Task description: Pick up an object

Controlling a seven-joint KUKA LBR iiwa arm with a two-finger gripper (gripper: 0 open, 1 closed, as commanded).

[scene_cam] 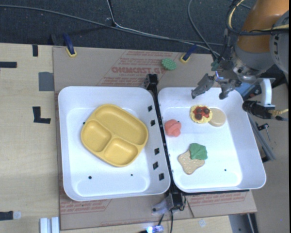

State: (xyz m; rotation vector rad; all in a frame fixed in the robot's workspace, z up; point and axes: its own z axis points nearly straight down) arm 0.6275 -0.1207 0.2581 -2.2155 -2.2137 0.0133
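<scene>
Roughly by size, my listing from the remote console: cardboard sheet [131,71] under everything, printed in red; I can make out what looks like "CHEMCRAFT" but the lettering is too faint to trust. On it, left bin [68,130] and right bin [242,164], touching along a black clipped seam.

Left bin: one yellow divided tray [114,135], three compartments, long axis running from about 10 o'clock to 4 o'clock, lying flat at the bin's centre.

Arm [264,18]: enters at 2 o'clock, orange band uppermost. Gripper [212,90] hangs over the right bin's 12 o'clock rim, both fingers spread well apart, nothing between them.

Right bin contents, all candidates for picking:
- tan bread-shaped piece [189,164] at 6 o'clock of bin centre, long axis tilted toward 2 o'clock, partly overlapped by a green leaf piece [198,151] on its upper right.
- pink-red rounded piece [172,127] at 9 o'clock, near the seam.
- yellow round piece with red and dark topping [201,113], just below the gripper, touching a beige disc [217,117] at its 3 o'clock.

I see nothing between the gripper and the yellow round piece.

Outside the bins: small green ridged item [169,64] on the cardboard at 12 o'clock; two blue-and-yellow clamps [69,46] on the cardboard's far edge.
</scene>
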